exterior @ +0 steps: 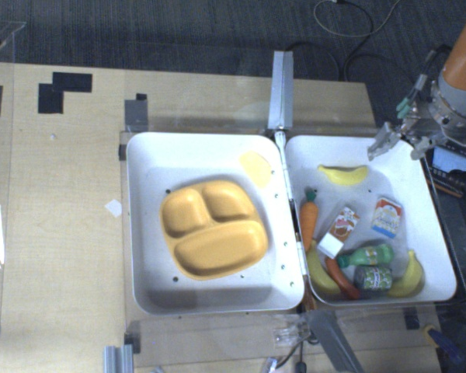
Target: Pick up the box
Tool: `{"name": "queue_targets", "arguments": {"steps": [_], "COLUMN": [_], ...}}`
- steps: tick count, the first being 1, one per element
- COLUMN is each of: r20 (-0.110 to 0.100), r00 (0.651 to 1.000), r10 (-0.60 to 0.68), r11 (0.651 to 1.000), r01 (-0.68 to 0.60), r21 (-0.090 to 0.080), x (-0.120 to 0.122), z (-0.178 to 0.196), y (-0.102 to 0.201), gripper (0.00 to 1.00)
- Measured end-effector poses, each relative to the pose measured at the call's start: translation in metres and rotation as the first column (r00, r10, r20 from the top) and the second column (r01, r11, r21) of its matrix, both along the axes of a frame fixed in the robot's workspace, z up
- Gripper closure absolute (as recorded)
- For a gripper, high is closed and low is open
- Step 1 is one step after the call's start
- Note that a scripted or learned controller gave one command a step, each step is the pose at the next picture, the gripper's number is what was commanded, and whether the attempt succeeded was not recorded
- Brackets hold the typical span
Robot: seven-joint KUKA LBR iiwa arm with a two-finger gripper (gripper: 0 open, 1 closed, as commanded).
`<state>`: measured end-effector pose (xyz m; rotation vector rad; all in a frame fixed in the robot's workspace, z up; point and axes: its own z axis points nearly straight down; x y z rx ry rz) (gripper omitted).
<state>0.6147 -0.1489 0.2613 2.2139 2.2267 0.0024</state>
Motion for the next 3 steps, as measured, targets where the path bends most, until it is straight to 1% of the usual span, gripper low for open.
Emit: {"name": "queue_targets", "arguments": {"steps": [1, 2, 3], "r20": [-0.002, 0.007, 0.012], "r00": [0.998, 0.997, 0.996], "r10": [0.063, 0.082, 0.085], "r11": [0.998, 0.997, 0.996], "r01": [-0.063, -0.082, -0.085], "r21": [0.000, -0.002, -0.001], "x": [-0.013, -0.027, -0.025], "z": [-0.129, -0.173, -0.161], "y": [-0.056, -0.056, -0.054], "gripper": [0.00, 0.00, 1.00]}}
